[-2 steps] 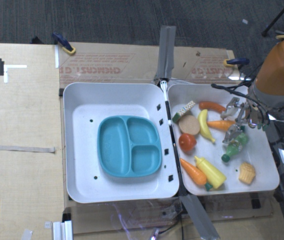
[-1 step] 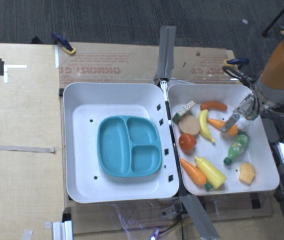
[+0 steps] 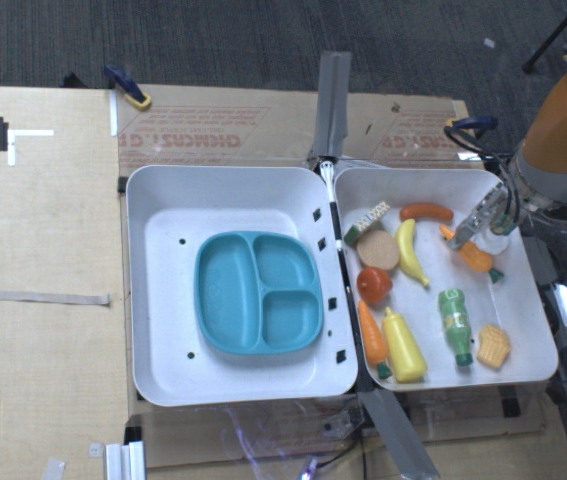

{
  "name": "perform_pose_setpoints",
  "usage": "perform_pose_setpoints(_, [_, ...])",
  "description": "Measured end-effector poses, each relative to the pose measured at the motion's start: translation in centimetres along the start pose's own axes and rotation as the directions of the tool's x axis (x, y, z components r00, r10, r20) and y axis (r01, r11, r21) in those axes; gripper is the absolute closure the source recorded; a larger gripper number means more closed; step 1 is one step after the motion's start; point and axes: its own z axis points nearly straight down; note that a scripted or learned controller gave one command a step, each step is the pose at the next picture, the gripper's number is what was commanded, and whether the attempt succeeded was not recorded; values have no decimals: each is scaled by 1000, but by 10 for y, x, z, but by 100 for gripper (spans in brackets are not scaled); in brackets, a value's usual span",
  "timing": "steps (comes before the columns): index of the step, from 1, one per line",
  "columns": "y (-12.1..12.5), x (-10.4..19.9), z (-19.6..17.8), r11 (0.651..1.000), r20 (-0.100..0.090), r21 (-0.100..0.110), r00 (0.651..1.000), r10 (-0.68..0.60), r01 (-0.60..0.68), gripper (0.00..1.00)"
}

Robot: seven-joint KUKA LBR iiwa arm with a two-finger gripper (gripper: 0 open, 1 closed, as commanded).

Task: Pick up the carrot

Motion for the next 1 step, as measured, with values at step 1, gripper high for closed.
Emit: perform_pose_setpoints(1, [18, 38, -48, 999, -1, 7, 999, 50, -50, 100])
